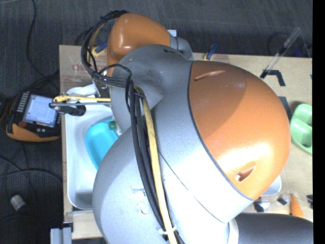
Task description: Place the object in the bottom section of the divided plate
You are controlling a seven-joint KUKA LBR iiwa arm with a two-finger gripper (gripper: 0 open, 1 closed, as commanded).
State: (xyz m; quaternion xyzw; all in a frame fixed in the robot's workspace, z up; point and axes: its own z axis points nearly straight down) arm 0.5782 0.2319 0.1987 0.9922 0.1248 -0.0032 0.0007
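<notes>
1. Floor (30, 44): dark grey carpet, running round the far-left and upper sides of the arm (213, 136). Loose cables trail over it at upper left.
2. Handheld control pad (35, 113): orange-edged casing with a lit screen. It lies on the floor well left of the arm, just off the tabletop's left edge.
3. Small grey object (18, 202): on the carpet, far left and low of the arm; too small to identify.
4. Tabletop (68, 65): pale wood. A bare strip shows left of the arm, and a wider bare stretch shows above and to the right of it.
5. White bin (73, 156): shallow. Its left wall and near-left corner show just left of the arm, and the rest runs under it.
6. Blue item (99, 141): smooth light-blue plastic, lying in the white bin against the arm's left flank, with its right part covered. It is possibly the task's thing, though too little shows to be sure.
7. Arm: grey casing with large orange domes, black and yellow cables down its left side.
8. Gripper: whether open or closed cannot be told from this angle.
9. Black bracket (274, 75): on the tabletop right of the arm's upper dome, with a clear rod slanting up from it.
10. Green item (302, 126): pale green plastic, at the tabletop's edge far right of the arm.
11. Orange piece (295, 205): small, low right of the arm.
</notes>
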